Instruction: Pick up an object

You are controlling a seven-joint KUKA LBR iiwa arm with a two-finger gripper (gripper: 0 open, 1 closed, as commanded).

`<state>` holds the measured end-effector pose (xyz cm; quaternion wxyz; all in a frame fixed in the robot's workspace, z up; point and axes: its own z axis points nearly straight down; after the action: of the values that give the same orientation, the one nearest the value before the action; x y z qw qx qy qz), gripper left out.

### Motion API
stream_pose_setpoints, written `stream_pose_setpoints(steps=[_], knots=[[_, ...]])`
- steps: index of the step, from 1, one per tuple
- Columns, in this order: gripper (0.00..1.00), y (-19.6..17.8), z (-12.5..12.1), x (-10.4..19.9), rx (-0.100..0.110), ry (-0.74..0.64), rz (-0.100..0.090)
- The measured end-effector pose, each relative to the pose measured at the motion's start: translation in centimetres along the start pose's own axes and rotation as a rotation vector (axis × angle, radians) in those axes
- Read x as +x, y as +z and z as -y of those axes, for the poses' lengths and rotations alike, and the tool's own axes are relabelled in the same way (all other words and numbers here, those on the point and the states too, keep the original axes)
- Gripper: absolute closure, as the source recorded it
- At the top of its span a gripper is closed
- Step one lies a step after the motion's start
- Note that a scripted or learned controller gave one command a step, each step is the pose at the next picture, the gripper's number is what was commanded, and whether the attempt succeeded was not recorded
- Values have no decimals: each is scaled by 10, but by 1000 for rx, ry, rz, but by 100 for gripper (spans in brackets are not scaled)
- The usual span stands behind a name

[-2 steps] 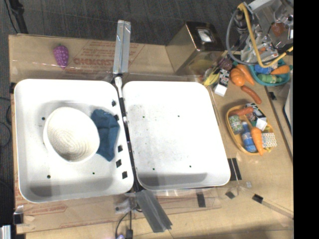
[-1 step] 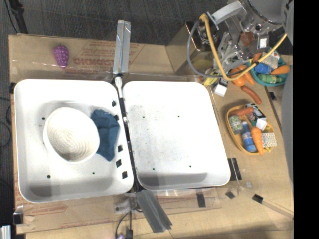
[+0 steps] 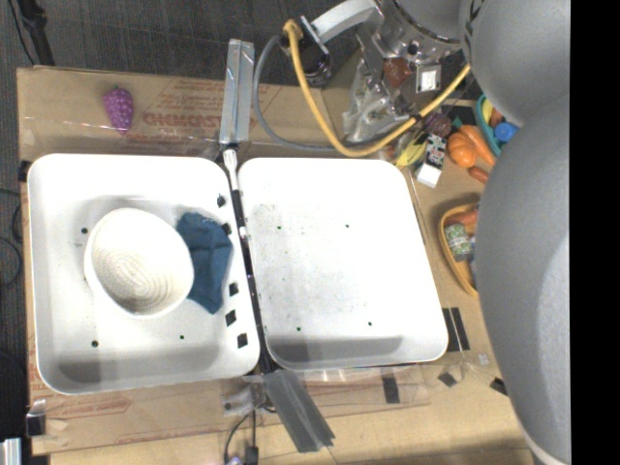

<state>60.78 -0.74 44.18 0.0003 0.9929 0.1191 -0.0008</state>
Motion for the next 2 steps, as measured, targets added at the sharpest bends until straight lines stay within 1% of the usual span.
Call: stream_pose_setpoints(steps=[1, 2], knots=[[100, 2, -145, -2, 4, -62, 4], [100, 60, -88, 0, 1, 21, 4]])
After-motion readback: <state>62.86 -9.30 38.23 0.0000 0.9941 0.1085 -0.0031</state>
